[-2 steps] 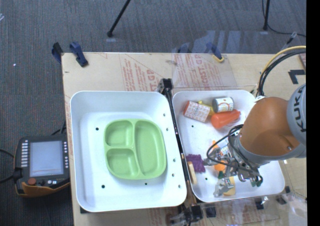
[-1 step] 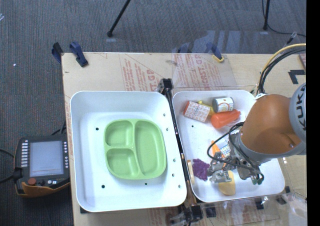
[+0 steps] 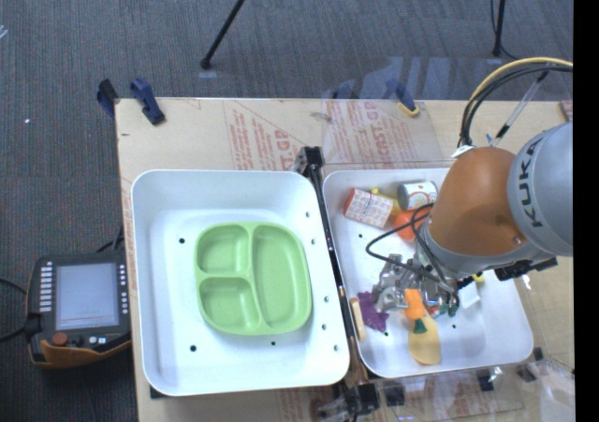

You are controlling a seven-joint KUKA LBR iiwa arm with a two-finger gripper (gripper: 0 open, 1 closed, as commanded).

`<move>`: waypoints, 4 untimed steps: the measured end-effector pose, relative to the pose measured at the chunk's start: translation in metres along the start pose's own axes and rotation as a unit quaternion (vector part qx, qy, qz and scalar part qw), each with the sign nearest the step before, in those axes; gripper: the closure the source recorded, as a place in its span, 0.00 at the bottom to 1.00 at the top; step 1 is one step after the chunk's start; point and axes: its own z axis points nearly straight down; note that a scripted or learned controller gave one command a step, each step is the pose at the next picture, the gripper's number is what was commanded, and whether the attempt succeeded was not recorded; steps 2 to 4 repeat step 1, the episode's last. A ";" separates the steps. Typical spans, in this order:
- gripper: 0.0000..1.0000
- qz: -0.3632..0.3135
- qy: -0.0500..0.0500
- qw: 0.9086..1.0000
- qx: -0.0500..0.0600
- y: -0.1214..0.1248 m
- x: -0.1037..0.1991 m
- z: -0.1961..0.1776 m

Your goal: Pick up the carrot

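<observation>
The carrot is a small orange piece with a green tip, lying near the front of the right bin. My gripper hangs low over the bin, right on top of the carrot's orange end. The wrist and its cables cover the carrot's upper part. From this view I cannot make out whether the carrot is gripped or just lying beneath the gripper.
A purple toy lies just left of the carrot and a yellow piece just in front of it. Farther back are a printed box, a small can and an orange ball. The left bin holds a green divided plate.
</observation>
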 end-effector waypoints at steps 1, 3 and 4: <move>1.00 0.223 0.000 0.975 0.000 0.043 0.010 -0.100; 1.00 0.223 0.000 0.975 0.000 0.043 0.010 -0.100; 1.00 0.223 0.000 0.975 0.000 0.043 0.010 -0.100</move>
